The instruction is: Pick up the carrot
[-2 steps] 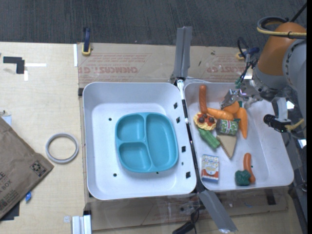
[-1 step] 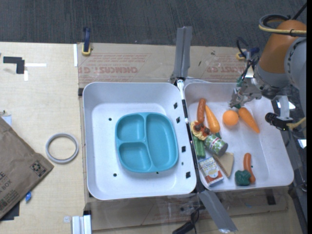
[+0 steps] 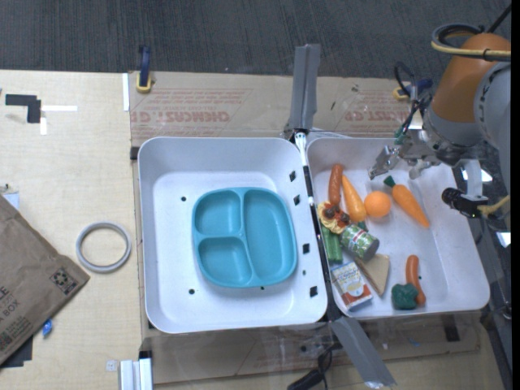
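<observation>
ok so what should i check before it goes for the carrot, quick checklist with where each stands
1. Carrot in sight: ok. The carrot, green top toward the gripper, lies in the right bin.
2. Gripper near it: ok. The gripper hovers just up-left of the carrot's green end.
3. Gripper free of objects: cannot tell, its tip is too small to read.
4. Space around the carrot: not ok on one side. The orange ball lies close to its left; the right side is bare bin floor.
5. Lookalikes: not ok. A second orange, tapered piece lies left of the ball and could be mistaken.
6. Carrot flat and not buried: ok, nothing lies over it.
</observation>
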{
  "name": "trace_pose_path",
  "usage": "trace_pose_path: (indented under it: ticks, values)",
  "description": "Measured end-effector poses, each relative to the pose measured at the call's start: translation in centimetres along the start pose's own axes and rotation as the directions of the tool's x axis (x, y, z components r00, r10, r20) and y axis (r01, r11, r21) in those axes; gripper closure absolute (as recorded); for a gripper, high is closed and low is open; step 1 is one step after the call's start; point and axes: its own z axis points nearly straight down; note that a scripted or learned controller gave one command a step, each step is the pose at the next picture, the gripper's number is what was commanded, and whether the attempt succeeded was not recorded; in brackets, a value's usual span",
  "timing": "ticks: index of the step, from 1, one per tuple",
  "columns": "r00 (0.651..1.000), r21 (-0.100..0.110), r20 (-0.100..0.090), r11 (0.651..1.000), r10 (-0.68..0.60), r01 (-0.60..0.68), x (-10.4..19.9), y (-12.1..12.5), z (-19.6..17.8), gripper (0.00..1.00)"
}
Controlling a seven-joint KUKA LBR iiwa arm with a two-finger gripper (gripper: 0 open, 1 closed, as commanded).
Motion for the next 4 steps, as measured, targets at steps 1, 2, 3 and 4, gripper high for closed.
trace_pose_path:
  ticks: [1,2,3,4]
  values:
    - [0.999,0.008,-0.015,0.999,0.045,-0.045,-3.2,-8.7,1.0,0.0]
    - [0.996,0.007,-0.007,0.996,0.092,-0.091,-2.5,-11.5,1.0,0.0]
    - [0.995,0.007,-0.005,0.995,0.095,-0.095,-2.6,-11.4,0.3,1.0]
    - [0.978,0.005,-0.001,0.978,0.21,-0.21,-0.5,-10.4,-5.2,1.0]
